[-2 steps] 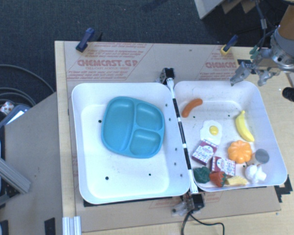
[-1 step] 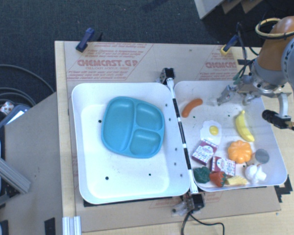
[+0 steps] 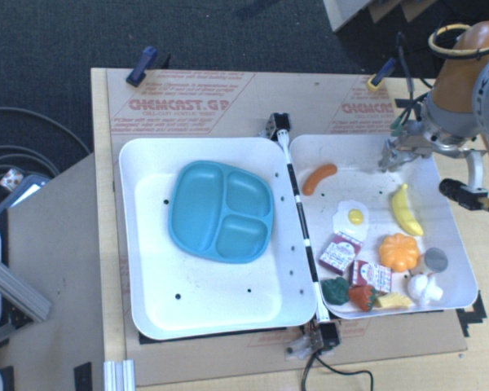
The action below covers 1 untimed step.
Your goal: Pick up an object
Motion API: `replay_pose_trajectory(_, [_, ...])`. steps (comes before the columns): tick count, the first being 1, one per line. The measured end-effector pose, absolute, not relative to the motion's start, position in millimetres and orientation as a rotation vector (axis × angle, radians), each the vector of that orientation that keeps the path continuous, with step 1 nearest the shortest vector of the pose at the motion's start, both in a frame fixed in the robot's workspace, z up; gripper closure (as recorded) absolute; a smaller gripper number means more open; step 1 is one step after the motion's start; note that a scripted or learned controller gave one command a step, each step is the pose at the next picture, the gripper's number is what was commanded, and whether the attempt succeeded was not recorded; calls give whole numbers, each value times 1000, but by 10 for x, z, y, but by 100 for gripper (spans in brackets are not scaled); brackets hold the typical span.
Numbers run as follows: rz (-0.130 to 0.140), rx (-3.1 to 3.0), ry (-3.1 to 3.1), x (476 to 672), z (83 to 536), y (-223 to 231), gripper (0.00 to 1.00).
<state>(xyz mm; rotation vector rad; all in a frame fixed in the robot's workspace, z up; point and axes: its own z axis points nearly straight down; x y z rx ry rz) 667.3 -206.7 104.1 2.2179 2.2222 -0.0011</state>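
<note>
The right bin [image 3: 460, 255] holds several toy foods: an orange sausage [image 3: 319, 177], a fried egg [image 3: 351, 217], a yellow banana [image 3: 405, 210], an orange pumpkin [image 3: 398, 252], two red-and-white packets [image 3: 338, 255], a green vegetable [image 3: 336, 290], a red piece [image 3: 362, 297], a white garlic bulb [image 3: 428, 287] and a grey disc [image 3: 435, 260]. My gripper [image 3: 394, 158] hangs over the bin's far right corner, above and just behind the banana. I see nothing held in it. It stands apart from the sausage, to that toy's right.
The left bin [image 3: 134, 218] holds a blue divided plate [image 3: 222, 212]. A black divider strip [image 3: 297, 210] runs between the two bins. Blue clamps [image 3: 140, 65] sit at the board's far corners. Bare bin floor lies between the sausage and the gripper.
</note>
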Motion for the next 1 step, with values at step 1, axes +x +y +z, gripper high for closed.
replay_pose_trajectory(1, [-2, 2218, 2223, 6672, 1038, -2065, 0])
